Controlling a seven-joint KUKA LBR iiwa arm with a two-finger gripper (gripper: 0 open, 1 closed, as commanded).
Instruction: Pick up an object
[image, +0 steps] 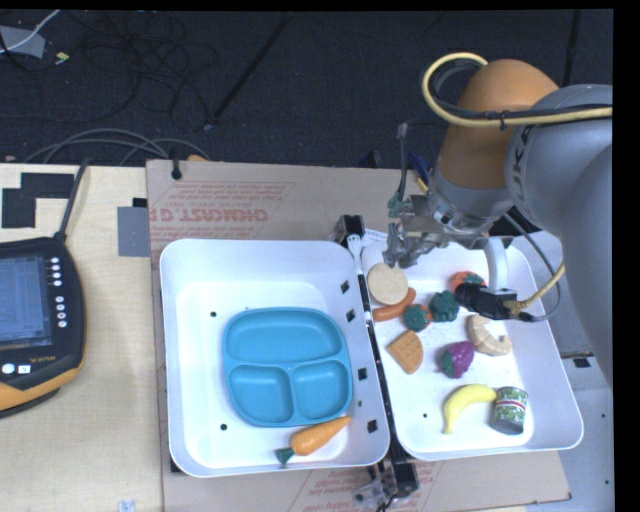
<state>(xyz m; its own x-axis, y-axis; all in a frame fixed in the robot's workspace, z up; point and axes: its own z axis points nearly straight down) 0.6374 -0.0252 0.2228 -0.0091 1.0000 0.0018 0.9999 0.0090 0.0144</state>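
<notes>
My gripper (402, 250) hangs over the far left corner of the right bin (545, 425), just above a round tan disc (388, 285). Nothing shows held in it. Below the disc lie an orange sausage-like piece (392, 307), a green broccoli (417, 318), a dark green piece (444, 306) and a tan waffle square (406, 351). Further right are a red-orange piece (465, 282), a beige lump (488, 336), purple grapes (457, 358), a banana (466, 403) and a small can (509, 409).
The left bin (185, 300) holds a blue divided plate (286, 365) and a carrot (315, 438) at its near edge. A tablet-like pendant (35, 315) lies on the bench at the far left. The arm's grey body covers the right bin's far right side.
</notes>
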